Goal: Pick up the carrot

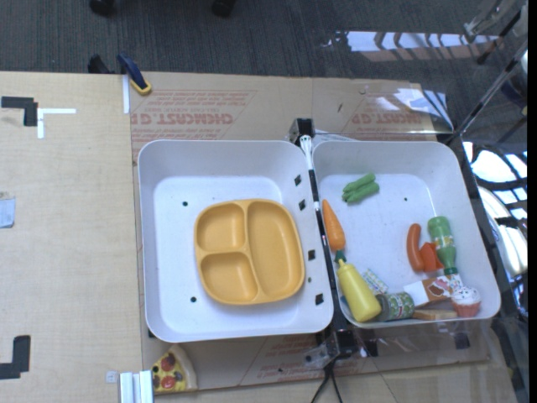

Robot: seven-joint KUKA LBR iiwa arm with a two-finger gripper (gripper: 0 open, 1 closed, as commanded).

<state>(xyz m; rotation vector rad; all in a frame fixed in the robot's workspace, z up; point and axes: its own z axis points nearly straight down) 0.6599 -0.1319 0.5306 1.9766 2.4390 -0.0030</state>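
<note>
Your carrot (333,225) lies against the right bin's (457,175) left wall, above the yellow bottle (358,293); descend clear of that wall, the tool's state unknowable here.

Lab: taped bench (67,225), office-chair casters (102,2).

The carrot (333,226) is orange with a green top. A yellow divided plate (249,251) sits in a white bin (159,225). The surface (63,250) is pale wood-grain.

Even, bright overhead light; soft shadows inside the white bins (159,225); window glare streaks the floor (403,40) upper right; slightly soft focus.
</note>
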